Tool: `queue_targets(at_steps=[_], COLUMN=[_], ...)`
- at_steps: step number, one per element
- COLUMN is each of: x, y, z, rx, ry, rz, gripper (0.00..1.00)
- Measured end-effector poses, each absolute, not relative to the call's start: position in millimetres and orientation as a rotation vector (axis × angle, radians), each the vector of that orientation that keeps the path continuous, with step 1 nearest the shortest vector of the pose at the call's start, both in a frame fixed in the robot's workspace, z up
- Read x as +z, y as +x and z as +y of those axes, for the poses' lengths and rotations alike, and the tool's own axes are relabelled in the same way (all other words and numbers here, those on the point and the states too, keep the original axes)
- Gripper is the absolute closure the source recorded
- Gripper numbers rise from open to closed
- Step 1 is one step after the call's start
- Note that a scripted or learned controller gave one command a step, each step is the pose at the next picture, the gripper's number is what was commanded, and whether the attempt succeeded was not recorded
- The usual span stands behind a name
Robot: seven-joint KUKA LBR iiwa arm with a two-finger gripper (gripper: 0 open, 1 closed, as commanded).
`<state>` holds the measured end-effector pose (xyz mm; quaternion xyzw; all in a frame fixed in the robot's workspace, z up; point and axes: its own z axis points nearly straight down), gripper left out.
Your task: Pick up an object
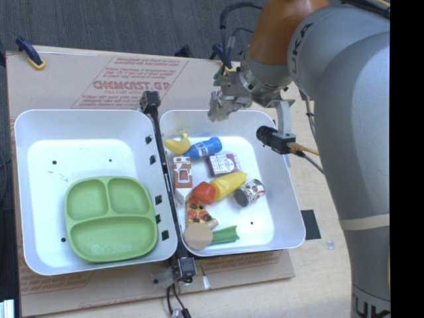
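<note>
Several small toy foods lay jumbled in right bin [281,197], blue bottle [204,148], yellow banana [176,144], green divided plate [110,217] in left bin [40,134], gripper [220,108] above, finger state unclear

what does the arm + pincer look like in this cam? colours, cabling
Bulky light-grey arm with an orange band above the wrist. Black cables loop around the wrist. The pincer is small, grey metal. A black cylindrical fitting hangs from a grey bracket beside it, with a cable leading away.

A robotics lab: a grey industrial arm [344,111] reaches from the right over two white bins [30,177] clamped side by side on a cardboard-covered worktop [99,78], with cables trailing across grey carpet [132,12] at the top.
</note>
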<state>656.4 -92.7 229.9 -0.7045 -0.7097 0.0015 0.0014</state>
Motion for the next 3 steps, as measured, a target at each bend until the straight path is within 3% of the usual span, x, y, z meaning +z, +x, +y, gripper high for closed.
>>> queue_targets(at_steps=[1, 2, 3], x=[215, 237, 230], y=[656.1, 616.9, 567.2], z=[-120, -92, -84], rx=[0.007, 0.005, 0.006], ry=[-2.213, -2.211, -2.214], rz=[-2.226, -2.229, -2.226], gripper=[1.00, 1.00, 1.00])
